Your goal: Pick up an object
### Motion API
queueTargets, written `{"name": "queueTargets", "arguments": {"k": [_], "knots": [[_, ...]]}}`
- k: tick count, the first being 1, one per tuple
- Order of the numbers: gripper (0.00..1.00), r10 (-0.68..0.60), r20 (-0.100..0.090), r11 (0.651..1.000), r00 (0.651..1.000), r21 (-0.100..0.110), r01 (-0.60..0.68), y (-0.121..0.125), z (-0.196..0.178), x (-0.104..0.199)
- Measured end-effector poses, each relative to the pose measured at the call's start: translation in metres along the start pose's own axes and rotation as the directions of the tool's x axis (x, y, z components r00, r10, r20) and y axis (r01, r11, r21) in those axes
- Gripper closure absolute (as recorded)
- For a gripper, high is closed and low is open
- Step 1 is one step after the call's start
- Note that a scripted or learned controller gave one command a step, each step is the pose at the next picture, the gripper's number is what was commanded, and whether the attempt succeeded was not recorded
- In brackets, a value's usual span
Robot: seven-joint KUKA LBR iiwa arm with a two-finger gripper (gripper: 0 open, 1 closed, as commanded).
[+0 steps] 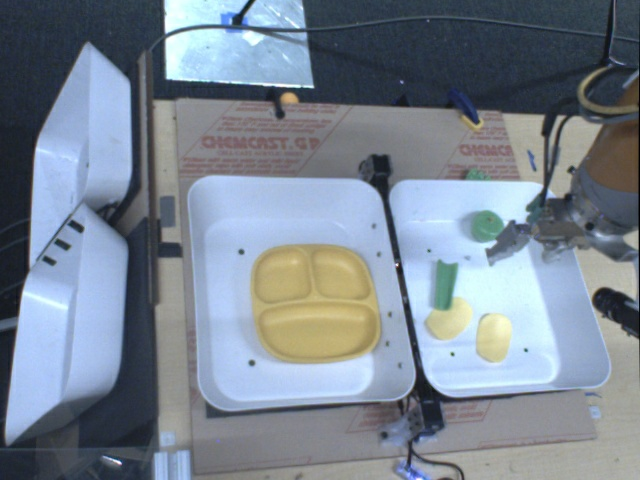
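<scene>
On cardboard-topped bench (300,133): two white bins (215,298); dark carpet (80,8) around.

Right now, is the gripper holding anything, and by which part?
Nothing is held. The gripper hangs over the right bin, beside the round green piece, with nothing between its fingers.

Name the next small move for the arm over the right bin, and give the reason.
Probably shift the gripper a little toward the left and lower it over the green round piece. That piece lies closest to it in the right bin and stands apart from the green block and the two yellow pieces, so it looks the easiest target. Nothing shows between the jaws yet.
</scene>
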State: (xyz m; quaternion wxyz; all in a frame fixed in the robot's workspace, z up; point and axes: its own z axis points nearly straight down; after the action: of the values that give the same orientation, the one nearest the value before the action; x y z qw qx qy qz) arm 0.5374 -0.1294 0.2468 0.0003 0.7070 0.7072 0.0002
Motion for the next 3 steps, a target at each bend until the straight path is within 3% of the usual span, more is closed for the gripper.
{"name": "queueTargets", "arguments": {"k": [1, 2, 3], "knots": [[0.0, 0.003, 0.0, 1.0, 1.0, 0.003, -0.003, 0.073, 0.025, -0.067], [0.0, -0.002, 0.001, 1.0, 1.0, -0.004, 0.002, 0.13, -0.005, -0.076], [1.0, -0.002, 0.001, 1.0, 1.0, -0.002, 0.002, 0.129, -0.015, -0.076]]}}
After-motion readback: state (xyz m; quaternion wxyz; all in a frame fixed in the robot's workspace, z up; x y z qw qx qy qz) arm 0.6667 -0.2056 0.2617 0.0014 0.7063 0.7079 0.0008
